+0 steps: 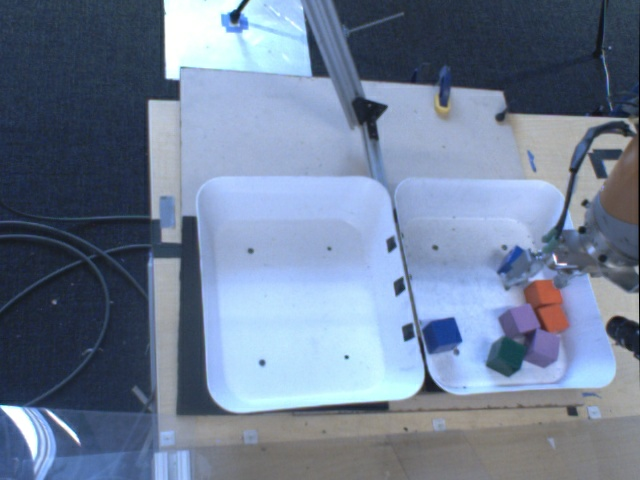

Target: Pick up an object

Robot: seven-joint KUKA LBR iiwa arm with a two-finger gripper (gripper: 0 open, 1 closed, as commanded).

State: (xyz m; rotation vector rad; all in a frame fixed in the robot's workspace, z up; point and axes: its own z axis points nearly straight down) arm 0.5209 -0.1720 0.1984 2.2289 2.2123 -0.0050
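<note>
Dark blue carpet (80,88) covers the floor around a pale wooden surface (165,158) topped by a speckled white board (270,128). Black cables (60,268) loop over the carpet at the left. A bright, glossy panel (235,23) lies beyond the board's far edge, with a small blue marker (234,22) on it. A slanted metal pole (335,48) crosses above the board. A yellow-and-blue clamp (442,93) grips the far edge.
</note>
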